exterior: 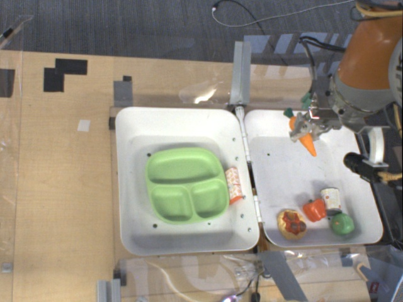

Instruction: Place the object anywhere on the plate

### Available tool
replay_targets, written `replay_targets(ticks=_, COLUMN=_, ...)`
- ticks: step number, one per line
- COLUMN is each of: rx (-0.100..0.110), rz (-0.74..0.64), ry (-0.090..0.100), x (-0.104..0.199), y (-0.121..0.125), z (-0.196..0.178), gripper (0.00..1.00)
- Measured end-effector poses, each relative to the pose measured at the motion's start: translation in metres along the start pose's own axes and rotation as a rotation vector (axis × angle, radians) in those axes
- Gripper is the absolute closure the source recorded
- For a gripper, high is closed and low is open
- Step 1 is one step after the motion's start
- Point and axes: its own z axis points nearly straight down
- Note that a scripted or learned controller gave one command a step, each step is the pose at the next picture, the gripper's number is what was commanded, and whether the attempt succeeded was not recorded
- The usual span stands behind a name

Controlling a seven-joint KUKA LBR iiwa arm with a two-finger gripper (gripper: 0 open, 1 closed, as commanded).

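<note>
over the right bin (362, 168), the carrot (306, 143) hangs gripped in the pincer (305, 126)

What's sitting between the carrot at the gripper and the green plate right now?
In the camera view, a small red-and-white packet lies beside the green plate, then the bin rims, then bare white floor up to the carrot at the gripper.

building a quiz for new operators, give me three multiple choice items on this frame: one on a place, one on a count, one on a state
1. Which bin holds the plate?
A. left
B. right
C. neither

2. How many compartments does the plate have?
A. two
B. three
C. five

3. What is the carrot's state?
A. on the plate
B. flat beside the apple
C. between the tool's fingers

Key: 1 A, the green plate lies in the left bin. 2 B, one long section and two small ones. 3 C, it hangs from the fingers over the right bin.
</note>
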Motion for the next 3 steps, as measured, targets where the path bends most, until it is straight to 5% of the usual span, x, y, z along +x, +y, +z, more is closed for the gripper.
replay_targets(ticks=1, rx=0.002, rz=-0.143, ry=0.001, x=0.060, y=0.008, z=0.092, gripper=1.00)
replay_targets(ticks=2, rx=0.001, rz=-0.235, ry=0.002, x=0.123, y=-0.015, z=0.091, gripper=1.00)
replay_targets(ticks=3, rx=0.000, rz=-0.080, ry=0.001, x=0.112, y=0.026, z=0.088, gripper=1.00)
